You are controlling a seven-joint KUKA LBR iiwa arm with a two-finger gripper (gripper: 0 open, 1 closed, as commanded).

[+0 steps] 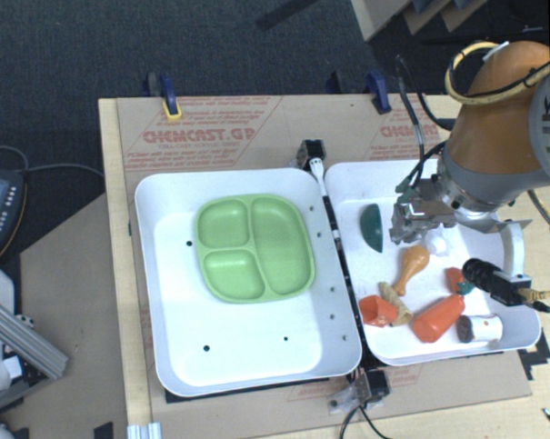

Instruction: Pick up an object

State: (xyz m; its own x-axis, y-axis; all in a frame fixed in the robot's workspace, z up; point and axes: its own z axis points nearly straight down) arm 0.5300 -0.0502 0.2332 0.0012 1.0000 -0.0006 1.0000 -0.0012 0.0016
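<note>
Tan against the white floor of the right bin [348, 191], a toy drumstick [410, 268] was the thing lying closest to the tool [416, 231] in the camera view. It sat just below the tool in the picture, towards the near edge of the counter [253, 124], with no clear gap between the two at this slant. Its long axis ran on a diagonal, the thick end up beside the tool and the thin bone end down and to the left, so a grasp across the thick end looked like the natural one, though that is only a judgement. Just to the left of the tool, and apart from the drumstick, a dark green piece [373, 226] lay with its long side running roughly up and down the picture. Farther down the same bin were a red-orange piece [379, 311] close to the bone end, an orange carrot-shaped toy [437, 318] lying aslant, a small red piece [454, 279] and a white cylinder [484, 327] with a dark end. All of these were farther from the tool than the drumstick. The arm's wrist hung over the upper right part of that bin and partly hid the tool from above, so whether it was open or closed could not be told, and nothing could be seen held in it. The left bin [168, 264] held only a green divided plate [255, 247], well apart from the tool.
</note>
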